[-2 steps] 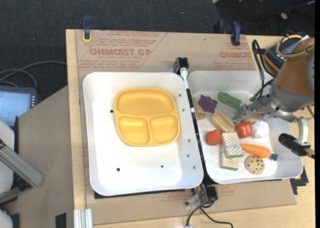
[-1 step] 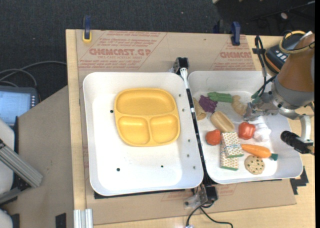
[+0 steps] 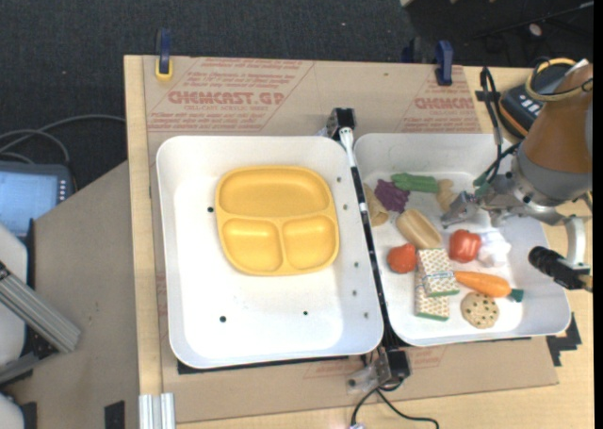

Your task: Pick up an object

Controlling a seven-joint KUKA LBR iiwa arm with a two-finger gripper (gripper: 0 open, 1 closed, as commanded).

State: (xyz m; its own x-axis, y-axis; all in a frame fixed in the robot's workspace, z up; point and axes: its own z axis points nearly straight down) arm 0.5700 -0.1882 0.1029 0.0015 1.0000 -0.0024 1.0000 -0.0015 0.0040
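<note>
The right bin (image 3: 429,146) holds several toy foods. These include a purple grape bunch (image 3: 390,195), a green pickle (image 3: 415,182), a tan bread roll (image 3: 418,227), a red tomato (image 3: 402,258), a red apple (image 3: 464,245), a small carton (image 3: 434,276), an orange carrot (image 3: 483,283) and a cookie (image 3: 480,309). My gripper (image 3: 464,208) hangs low over the middle of this bin, just above the apple and right of the bread roll. The grey arm with its orange band (image 3: 558,140) comes in from the right.
The left bin (image 3: 188,257) bears a yellow divided plate (image 3: 277,219). A white lump (image 3: 494,248) lies beside the apple. Two blue clamps (image 3: 443,61) hold the brown board at the back edge. A black arm part (image 3: 558,267) overhangs the right bin's right rim.
</note>
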